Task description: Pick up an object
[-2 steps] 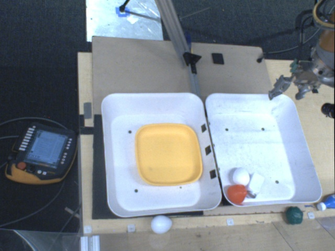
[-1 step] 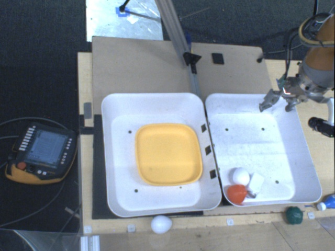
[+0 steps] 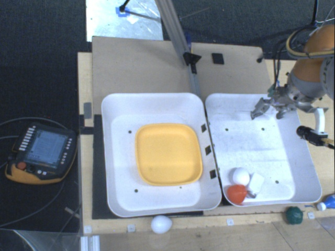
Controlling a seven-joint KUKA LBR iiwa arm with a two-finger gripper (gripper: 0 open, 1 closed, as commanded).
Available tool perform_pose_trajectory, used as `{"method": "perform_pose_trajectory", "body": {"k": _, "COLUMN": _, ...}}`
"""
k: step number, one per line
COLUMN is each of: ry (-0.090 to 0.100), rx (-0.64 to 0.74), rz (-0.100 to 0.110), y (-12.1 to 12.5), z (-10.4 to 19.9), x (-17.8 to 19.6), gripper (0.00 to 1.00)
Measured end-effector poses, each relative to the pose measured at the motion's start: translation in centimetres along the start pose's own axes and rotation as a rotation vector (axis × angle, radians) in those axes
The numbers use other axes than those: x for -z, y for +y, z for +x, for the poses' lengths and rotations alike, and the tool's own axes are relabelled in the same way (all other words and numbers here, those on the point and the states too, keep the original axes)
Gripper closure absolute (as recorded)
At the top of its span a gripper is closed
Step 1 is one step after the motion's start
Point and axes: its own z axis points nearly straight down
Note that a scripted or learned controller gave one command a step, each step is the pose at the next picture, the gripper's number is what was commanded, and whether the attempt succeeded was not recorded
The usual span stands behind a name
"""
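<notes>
Right bin (image 3: pixel 293 156): gripper (image 3: pixel 268 110) open at far edge; white ball (image 3: pixel 241 176) well apart.

No text, label, brand, number or sign can be read anywhere. The handheld control pendant (image 3: pixel 40 153), on the dark floor well to the left of the left bin (image 3: pixel 118 140), has a lit screen and rows of buttons, but everything on them is too small and blurred to make out.
</notes>
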Motion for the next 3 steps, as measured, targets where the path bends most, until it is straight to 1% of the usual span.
{"method": "perform_pose_trajectory", "body": {"k": 1, "ry": -0.002, "rx": 0.001, "rz": -0.005, "y": 0.1, "z": -0.1, "x": 1.3, "gripper": 1.00}}
{"method": "perform_pose_trajectory", "body": {"k": 2, "ry": -0.002, "rx": 0.000, "rz": -0.008, "y": 1.1, "z": -0.5, "x": 6.9, "gripper": 1.00}}
{"method": "perform_pose_trajectory", "body": {"k": 3, "ry": -0.001, "rx": 0.000, "rz": -0.005, "y": 1.2, "z": -0.5, "x": 9.3, "gripper": 1.00}}
